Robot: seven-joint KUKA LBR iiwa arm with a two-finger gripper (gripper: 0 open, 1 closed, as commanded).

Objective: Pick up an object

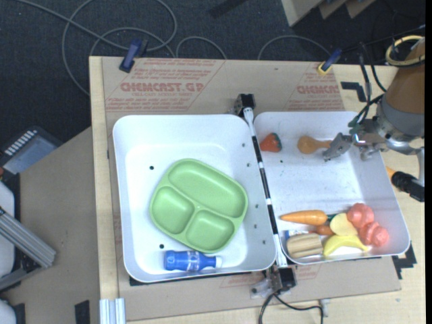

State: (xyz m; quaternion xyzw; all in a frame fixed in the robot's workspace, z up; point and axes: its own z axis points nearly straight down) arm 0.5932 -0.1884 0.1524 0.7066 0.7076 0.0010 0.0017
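Nearest of all, a blue bottle (pixel 191 261) lies on its side along the near wall of the left bin (pixel 128 181), just in front of a green three-compartment plate (pixel 198 204) that sits tilted in the middle of that bin. Across the divider, the near end of the right bin (pixel 378 181) is crowded: an orange toy carrot (pixel 304 217) lies crosswise, with a tan bread-like roll (pixel 305 246) nearer still, a yellow banana (pixel 344 246) beside it, and a pink lumpy toy (pixel 368 225) pressed into the near right corner. These pieces touch or overlap one another.

At the far end of the right bin things are sparser. A small red strawberry (pixel 271 142) rests close to the divider, apart from the rest. To its right lies a tan, pear-shaped toy (pixel 312 144), rounded at the left and tapering toward the right.

Over that far right part hangs the tool (pixel 351 144), its metal fingers (pixel 334 147) low and close to the narrow end of the tan toy. Whether it is open or shut I cannot tell, and nothing is visibly held. Both bins stand on a brown worktop (pixel 202 86).
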